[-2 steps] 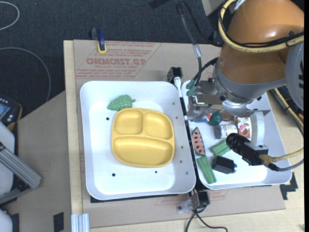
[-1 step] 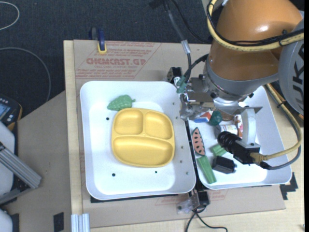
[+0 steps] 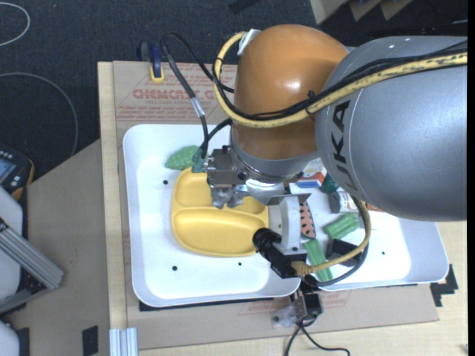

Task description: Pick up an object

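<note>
My gripper [image 3: 225,186] is low over the left bin [image 3: 148,221], its metal body right above a large yellow object [image 3: 211,231] made of two rounded lobes. The wrist and the orange band hide the gripper's tip and the top right part of the yellow object. I cannot tell if it touches the object. A green leaf-shaped piece [image 3: 182,156] lies just left of the gripper, at the yellow object's far end.
In the right bin [image 3: 415,265], two green pieces [image 3: 341,225] [image 3: 316,253] and a red-and-white item [image 3: 305,222] lie near the dividing rim. A colourful item [image 3: 320,180] peeks out under the arm. The arm covers most of that bin.
</note>
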Controlling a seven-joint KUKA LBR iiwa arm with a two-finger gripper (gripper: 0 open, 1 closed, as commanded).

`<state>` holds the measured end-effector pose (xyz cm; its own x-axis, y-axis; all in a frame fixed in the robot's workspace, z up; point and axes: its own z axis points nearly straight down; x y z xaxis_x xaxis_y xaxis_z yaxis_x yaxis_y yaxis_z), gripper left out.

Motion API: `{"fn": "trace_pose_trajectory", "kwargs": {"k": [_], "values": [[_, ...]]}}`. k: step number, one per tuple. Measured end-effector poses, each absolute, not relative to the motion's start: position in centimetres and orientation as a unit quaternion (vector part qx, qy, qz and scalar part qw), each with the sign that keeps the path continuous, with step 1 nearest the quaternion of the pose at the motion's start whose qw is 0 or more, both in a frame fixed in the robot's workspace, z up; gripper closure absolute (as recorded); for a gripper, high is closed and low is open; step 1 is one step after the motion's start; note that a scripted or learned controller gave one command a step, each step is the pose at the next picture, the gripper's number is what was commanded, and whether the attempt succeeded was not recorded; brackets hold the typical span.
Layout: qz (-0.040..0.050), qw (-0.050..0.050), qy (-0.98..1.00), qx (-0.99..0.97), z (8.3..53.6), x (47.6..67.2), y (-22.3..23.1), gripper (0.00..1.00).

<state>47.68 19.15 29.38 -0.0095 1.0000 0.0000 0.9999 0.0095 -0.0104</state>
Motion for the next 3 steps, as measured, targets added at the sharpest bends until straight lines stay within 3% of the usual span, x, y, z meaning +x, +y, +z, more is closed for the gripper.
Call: {"fn": "trace_pose_trajectory", "kwargs": {"k": [1,2,3], "values": [[-0.0045,-0.003,-0.705,-0.709,38.4,48.0,14.4,1.00],[0.0067,0.003,-0.705,-0.710,23.5,55.8,10.3,1.00],[-0.0058,-0.003,-0.708,-0.706,37.0,50.7,10.5,1.00]]}}
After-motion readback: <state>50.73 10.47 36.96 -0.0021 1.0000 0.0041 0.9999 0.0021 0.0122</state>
